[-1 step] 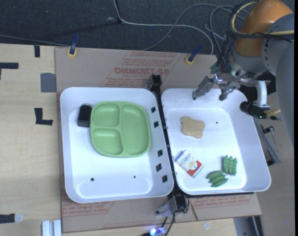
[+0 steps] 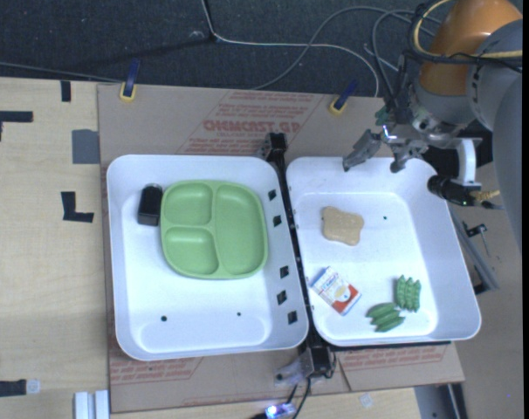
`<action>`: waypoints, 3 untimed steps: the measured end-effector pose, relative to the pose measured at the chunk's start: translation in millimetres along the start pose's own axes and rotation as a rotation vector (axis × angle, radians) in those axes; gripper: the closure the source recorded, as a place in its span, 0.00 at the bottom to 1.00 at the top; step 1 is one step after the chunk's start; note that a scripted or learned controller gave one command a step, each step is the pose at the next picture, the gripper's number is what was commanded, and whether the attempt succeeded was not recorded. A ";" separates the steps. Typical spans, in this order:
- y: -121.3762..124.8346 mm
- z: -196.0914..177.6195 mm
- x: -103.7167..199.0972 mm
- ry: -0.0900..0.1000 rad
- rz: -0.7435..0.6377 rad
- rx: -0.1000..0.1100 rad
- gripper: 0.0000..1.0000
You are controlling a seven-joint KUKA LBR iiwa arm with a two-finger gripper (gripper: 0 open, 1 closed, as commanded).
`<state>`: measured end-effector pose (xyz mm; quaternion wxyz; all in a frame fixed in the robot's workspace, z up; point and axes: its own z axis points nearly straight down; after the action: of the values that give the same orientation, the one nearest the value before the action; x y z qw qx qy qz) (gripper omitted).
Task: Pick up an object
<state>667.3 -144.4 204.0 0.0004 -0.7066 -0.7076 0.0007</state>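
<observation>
In the right bin (image 2: 439, 234) lie a tan cookie-shaped piece (image 2: 342, 225), a small white, red and blue packet (image 2: 335, 290) and green pea pods (image 2: 396, 305). The left bin (image 2: 125, 260) holds a green divided plate (image 2: 215, 229) with a small black block (image 2: 149, 204) just left of it. My gripper (image 2: 374, 158) hangs above the right bin's back edge, open, its two fingers spread apart with nothing between them. It is up and right of the tan piece.
Both bins sit on a cardboard sheet (image 2: 238, 120) clamped at the back with blue and yellow clips. Cables run across the dark floor behind. A black fitting (image 2: 456, 188) sticks out at the right bin's right rim.
</observation>
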 end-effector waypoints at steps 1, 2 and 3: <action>-2.0 50.8 10.3 0.000 -0.001 0.005 0.00; -3.7 114.0 4.6 -0.001 0.000 0.006 0.00; -3.4 119.1 5.0 -0.002 -0.001 -0.001 0.00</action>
<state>663.7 -139.5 85.0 -0.0008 -0.7063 -0.7079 0.0011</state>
